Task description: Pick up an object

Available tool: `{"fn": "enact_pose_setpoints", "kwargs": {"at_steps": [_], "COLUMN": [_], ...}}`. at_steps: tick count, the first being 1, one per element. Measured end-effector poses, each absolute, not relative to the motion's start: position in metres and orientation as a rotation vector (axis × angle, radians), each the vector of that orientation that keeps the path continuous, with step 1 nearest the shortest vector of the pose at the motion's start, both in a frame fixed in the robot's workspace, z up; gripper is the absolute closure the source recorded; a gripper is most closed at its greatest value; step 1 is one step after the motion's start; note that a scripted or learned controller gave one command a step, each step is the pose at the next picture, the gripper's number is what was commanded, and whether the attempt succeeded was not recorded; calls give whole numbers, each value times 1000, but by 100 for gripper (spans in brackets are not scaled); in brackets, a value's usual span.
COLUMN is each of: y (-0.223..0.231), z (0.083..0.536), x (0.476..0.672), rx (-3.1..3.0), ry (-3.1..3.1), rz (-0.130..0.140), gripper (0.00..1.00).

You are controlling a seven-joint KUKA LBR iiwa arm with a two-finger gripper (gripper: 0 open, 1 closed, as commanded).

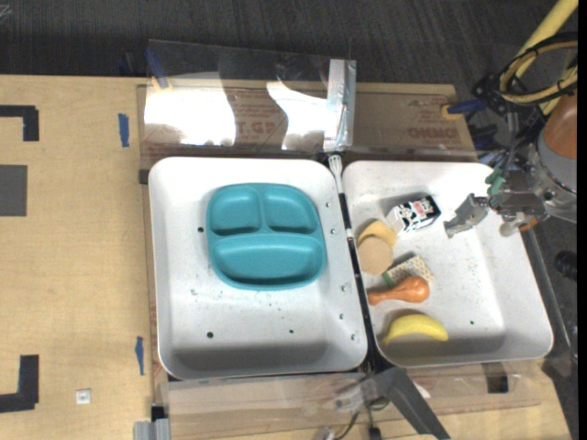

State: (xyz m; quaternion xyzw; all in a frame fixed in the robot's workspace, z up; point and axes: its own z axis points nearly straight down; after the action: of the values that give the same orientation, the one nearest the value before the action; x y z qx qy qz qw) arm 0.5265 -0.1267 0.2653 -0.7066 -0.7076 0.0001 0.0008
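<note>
I see the gripper (484, 216) over the right bin (523, 328), near its far right corner, fingers spread with nothing between them. The objects cluster along that bin's left edge: a black-and-white carton (415, 213), a tan round piece (375, 246), an orange drumstick-shaped toy (402, 291), a yellow banana (414, 328). The left bin (174, 246) carries a teal divided plate (266, 234).

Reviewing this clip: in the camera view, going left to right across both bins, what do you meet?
Teal divided plate in the left bin → in the right bin, round tan piece → black-and-white packet → gripper. The orange item, the patterned piece and the yellow banana overlap these in order, so they are left out.
</note>
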Motion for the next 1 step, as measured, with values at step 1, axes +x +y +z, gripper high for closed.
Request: {"fn": "enact_pose_setpoints", "kwargs": {"at_steps": [1], "y": [-90], "z": [162], "x": [477], "rx": [-2016], "ry": [-2400], "rz": [5], "gripper": [0]}}
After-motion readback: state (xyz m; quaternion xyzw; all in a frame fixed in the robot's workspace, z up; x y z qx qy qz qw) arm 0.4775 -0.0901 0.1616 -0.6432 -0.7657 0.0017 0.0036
